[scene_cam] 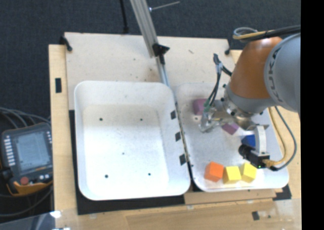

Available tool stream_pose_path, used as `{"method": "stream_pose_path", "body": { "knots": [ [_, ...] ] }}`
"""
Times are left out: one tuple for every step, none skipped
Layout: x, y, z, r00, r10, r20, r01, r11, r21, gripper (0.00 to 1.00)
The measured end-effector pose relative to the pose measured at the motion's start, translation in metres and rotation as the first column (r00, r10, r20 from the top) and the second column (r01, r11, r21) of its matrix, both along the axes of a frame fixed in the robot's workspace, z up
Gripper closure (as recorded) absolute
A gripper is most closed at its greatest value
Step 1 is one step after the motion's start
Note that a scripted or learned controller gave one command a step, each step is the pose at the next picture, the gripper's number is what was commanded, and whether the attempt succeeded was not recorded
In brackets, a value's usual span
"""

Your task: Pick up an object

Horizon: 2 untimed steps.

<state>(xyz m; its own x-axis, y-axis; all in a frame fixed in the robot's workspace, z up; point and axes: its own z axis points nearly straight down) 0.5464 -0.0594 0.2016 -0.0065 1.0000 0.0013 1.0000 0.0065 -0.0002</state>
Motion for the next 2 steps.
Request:
{"method": "stream_pose_path", "body": {
  "knots": [
    [-0.006,0.047,0.018,1.0,0.001,0.004,-0.001,1.0,0.0,1.0],
    [-0.016,0.105,0.031,1.0,0.002,0.004,-0.002,1.0,0.001,1.0]
  ]
}}
